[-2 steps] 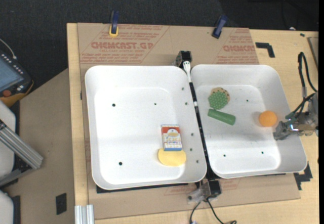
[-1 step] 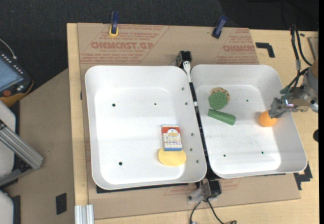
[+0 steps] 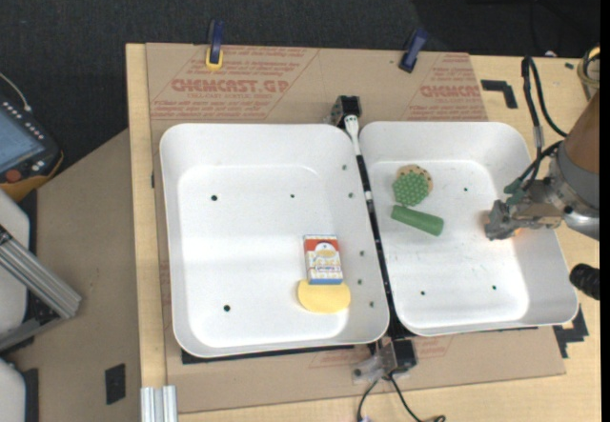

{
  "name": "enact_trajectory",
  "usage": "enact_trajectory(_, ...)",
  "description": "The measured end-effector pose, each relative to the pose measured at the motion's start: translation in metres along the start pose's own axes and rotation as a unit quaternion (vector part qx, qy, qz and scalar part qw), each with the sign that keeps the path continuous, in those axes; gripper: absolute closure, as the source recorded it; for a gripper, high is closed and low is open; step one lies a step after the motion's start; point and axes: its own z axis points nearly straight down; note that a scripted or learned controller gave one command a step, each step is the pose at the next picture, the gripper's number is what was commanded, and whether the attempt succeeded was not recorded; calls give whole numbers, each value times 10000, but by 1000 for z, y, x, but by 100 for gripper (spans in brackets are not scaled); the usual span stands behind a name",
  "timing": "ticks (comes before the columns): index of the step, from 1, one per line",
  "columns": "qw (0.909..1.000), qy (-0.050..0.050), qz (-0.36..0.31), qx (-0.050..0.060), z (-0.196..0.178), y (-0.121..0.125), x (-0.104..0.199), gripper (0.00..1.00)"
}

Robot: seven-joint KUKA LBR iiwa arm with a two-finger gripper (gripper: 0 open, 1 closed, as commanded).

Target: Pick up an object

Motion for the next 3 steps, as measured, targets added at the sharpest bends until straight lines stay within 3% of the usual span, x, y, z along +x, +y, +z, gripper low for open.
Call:
enact_trajectory(1,10000,-12,55,27,74,-13,-64,100)
enact_trajectory(2,10000,-32,8,-42,29,27,-59,100)
enact_trajectory(3,10000,-2,7,-1,23,14,-15,100)
